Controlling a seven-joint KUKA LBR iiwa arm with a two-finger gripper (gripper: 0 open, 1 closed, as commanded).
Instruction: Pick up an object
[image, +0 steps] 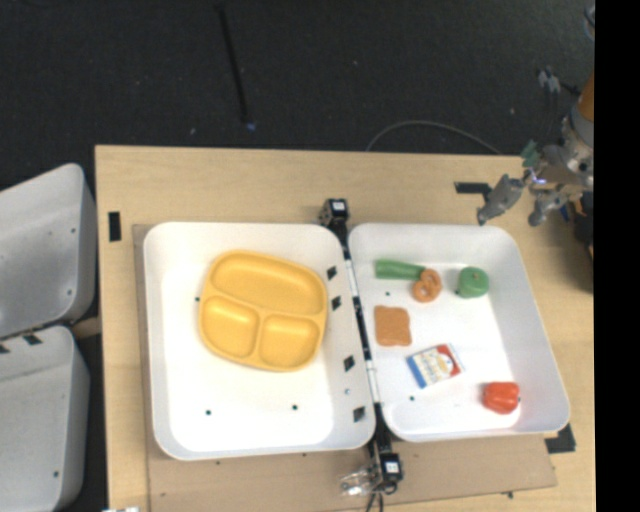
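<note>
Here the gripper (516, 197) hangs above the bench just outside the far right corner of the right bin (540, 330), and nothing sits between its fingers; whether they are parted or closed I cannot tell from this angle. Every candidate lies below and to the left of it in the camera view, inside that right bin.

Taking the right bin's far rim as the landmark: a green stick (399, 269) lies just inside it, its long axis running roughly parallel to that rim. Touching the stick's right end is an orange ring (427, 286), and a green ball (473, 282) sits a little apart to the right of the ring, the piece nearest the gripper. Further from the rim, a brown square (392, 326) lies flat, then a small red, white and blue carton (434, 365) lies tilted, and a red pepper (502, 397) rests close to the near right corner.

The ball looks the shortest reach, with bare floor around it on three sides. The stick would need fingers closing across its short width, and the ring crowds one end. The pepper has the bin wall close behind it.

The left bin (170, 400) holds a yellow divided plate (264, 310), well apart from the gripper.
</note>
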